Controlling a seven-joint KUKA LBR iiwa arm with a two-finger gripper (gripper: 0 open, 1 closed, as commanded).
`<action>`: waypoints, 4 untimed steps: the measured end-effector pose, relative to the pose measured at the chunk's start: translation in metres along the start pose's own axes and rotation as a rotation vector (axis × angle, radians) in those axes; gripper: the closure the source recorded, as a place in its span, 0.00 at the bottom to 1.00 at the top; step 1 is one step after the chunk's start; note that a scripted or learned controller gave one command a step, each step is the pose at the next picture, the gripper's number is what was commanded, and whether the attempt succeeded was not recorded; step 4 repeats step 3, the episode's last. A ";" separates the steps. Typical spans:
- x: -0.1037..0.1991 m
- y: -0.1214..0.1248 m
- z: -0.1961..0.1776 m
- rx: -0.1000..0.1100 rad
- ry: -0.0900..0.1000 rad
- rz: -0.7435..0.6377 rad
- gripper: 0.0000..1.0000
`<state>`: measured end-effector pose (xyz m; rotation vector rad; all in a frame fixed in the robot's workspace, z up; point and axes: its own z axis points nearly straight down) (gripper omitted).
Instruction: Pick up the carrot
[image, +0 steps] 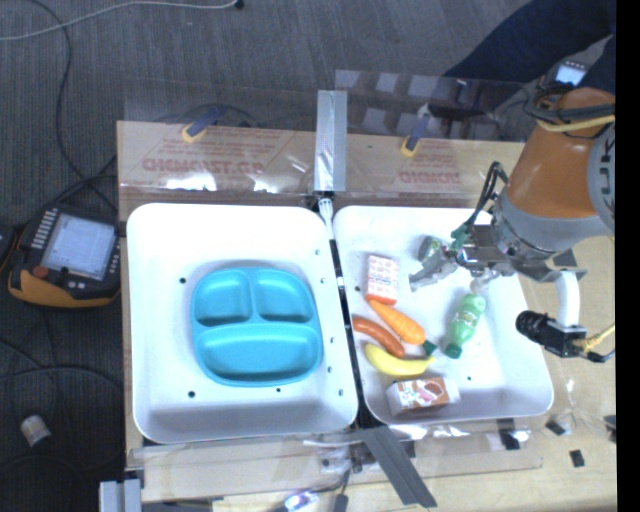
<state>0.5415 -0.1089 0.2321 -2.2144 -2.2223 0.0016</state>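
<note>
In the camera view, the carrot (396, 320) lies in the right bin (535, 385), near its left wall, pointing from upper left to lower right with its green end near the base of the green bottle (465, 322). A sausage (378, 335) lies just beside it on the lower left, and the banana (397, 361) lies just under both and seems to touch them. Above the carrot stands a small pink-and-white packet (382, 277), and below the banana is a brown carton (420, 394). The left bin (150, 400) carries a blue divided tray (258, 325).

The pincer (432, 263) hangs over the upper part of the right bin, above and to the right of the carrot and apart from it. Its two fingers stand spread open and nothing is between them.

My judgement is that the task is at its beginning: the carrot rests on the bin floor, not lifted and not gripped. What is left is nearly everything: to bring the pincer over the carrot, to lower it, to close on it and to lift. The near sausage and banana may make a clean grip difficult.
</note>
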 end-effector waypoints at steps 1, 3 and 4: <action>0.008 -0.014 0.122 0.001 0.000 -0.092 0.00; 0.019 -0.009 0.037 -0.001 0.000 -0.273 1.00; 0.019 -0.009 0.037 -0.001 0.000 -0.273 1.00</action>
